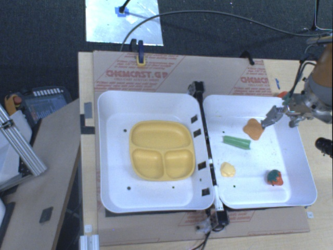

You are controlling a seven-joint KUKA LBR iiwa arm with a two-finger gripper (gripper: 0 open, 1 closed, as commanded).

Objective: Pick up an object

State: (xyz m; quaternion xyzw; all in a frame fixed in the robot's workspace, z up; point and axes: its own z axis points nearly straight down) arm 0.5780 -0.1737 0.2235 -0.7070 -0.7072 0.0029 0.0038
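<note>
Lying in the right bin (pixel 307 191), four small things are scattered well apart: an orange, rounded piece (pixel 254 129) toward the far side, a green stick (pixel 237 142) just left and nearer of it, a pale yellow lump (pixel 227 169) near the bin's left wall, and a red-and-green piece (pixel 275 177) toward the near right corner. The orange piece is flat-looking and blunt, resting on the white floor of the bin.

The gripper (pixel 271 117) reaches in from the right, its grey fingers slanting down to the left, with the tip just beside the orange piece's far right edge. Whether the tip touches it cannot be told, and how far the fingers are parted cannot be told either; nothing is seen held between them.

White floor lies bare around each piece, with the most open room in the middle of the right bin and along its near wall. The left bin (pixel 112 139) holds a yellow divided tray (pixel 160 150) with three compartments. A black hinge strip (pixel 204 145) runs between the two bins. Both sit on a cardboard sheet (pixel 171 69) with red lettering.
</note>
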